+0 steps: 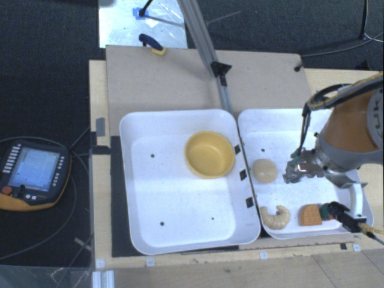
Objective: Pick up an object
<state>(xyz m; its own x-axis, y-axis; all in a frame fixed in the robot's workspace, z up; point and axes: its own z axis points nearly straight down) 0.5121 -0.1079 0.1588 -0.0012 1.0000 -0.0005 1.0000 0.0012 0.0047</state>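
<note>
Closest to the lens, a pale tan curled croissant-shaped piece (276, 216) is lying at the front wall of the right shallow white plastic bin (271, 131). An orange-brown square block (310, 215) is sitting just to its right along the same wall, the 2 of them near each other but not touching.

Further back in that bin, a cream round ball-shaped lump (264, 171) is resting near the left wall. That makes 3 pickable things in the right bin, all lying loose on the bin floor.

The silver two-finger gripper (297, 171) is hanging just beside the cream lump, on its right side, over the middle of the bin. Honestly can't tell from this angle whether it's released or clenched, and nothing is visibly caught in it. The grey and orange arm (353, 131) is reaching in from the right above the bin.

Over in the left shallow white plastic bin (180, 206), 1 round yellow plastic bowl (209, 154) is sitting upright in the back right corner.

Both bins are resting on a brown board (258, 80). A slanted metal pole (201, 32) is crossing the back, and a grey and yellow handheld control pendant (33, 173) is lying on the dark floor off to the left.
</note>
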